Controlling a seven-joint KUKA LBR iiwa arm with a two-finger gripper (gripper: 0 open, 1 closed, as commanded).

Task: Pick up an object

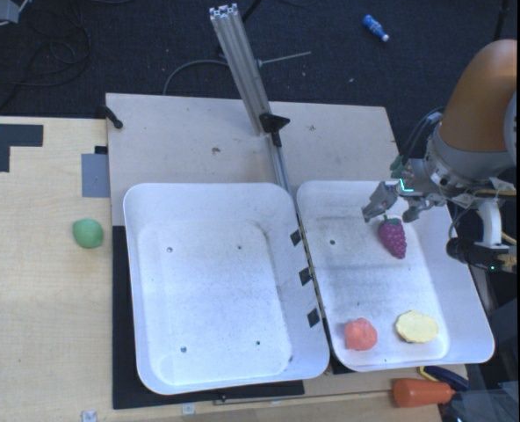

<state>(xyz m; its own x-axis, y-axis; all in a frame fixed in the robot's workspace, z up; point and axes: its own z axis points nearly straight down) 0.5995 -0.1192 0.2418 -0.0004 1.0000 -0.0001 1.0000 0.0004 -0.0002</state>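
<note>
— Bench, what does it carry?
— Pale wooden bench (32, 323) along the left of the frame, with a lighter board (190, 143) at centre. Two shallow white bins sit side by side: left bin (146, 227) at lower centre, right bin (458, 323) at lower right, their inner rims touching.
— Loose items?
— One green ball (88, 233) at mid left, well apart from the bins. One orange object (422, 392) at the bottom right edge, just below the right bin.

Dark carpet (155, 33) strewn with cables (58, 25) lies behind a pale wooden bench (32, 323).
</note>
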